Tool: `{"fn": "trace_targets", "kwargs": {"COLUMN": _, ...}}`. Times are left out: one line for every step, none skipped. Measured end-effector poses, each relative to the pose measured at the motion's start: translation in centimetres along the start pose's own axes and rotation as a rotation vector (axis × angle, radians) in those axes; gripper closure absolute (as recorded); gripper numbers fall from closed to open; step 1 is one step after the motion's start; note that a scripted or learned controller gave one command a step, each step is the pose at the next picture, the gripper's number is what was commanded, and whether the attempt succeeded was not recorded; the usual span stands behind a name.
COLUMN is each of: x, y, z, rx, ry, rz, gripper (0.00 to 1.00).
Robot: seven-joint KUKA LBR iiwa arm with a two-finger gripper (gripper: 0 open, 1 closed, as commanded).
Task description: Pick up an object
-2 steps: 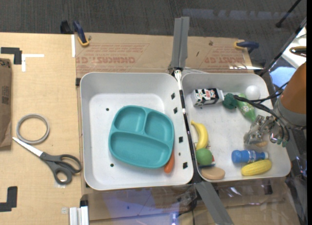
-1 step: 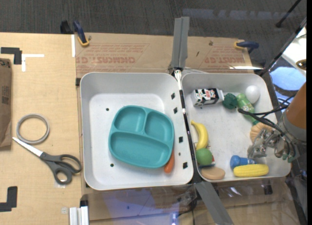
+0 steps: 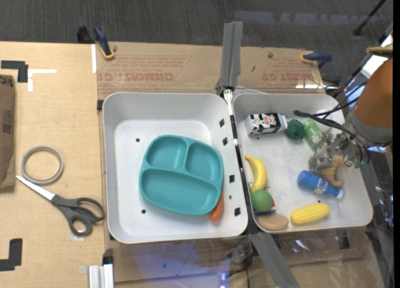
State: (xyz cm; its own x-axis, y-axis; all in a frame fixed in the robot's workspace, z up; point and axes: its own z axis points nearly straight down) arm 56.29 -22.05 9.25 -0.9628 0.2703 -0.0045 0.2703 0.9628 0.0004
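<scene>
**Claw low over the right bin's far side**

The grey arm's two-finger metal gripper (image 3: 330, 155) hangs over the right shallow white bin (image 3: 284, 107), whether released or clenched cannot be told through the tangle of cables. Just below it lies a blue cylindrical plastic bottle (image 3: 319, 183); a small tan figure (image 3: 334, 169) sits right under the claw. A yellow plastic corn cob (image 3: 310, 213) lies nearer the front rim, a yellow banana (image 3: 257, 172) well apart leftward.

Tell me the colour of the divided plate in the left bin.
Teal; the divided plate shows clearly in the camera view.
</scene>
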Motion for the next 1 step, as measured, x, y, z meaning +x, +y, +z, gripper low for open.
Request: {"fn": "trace_targets", "kwargs": {"x": 6.22, "y": 0.73, "z": -0.06, "rx": 0.000, "ry": -0.001, "rz": -0.019, "gripper": 0.00}}
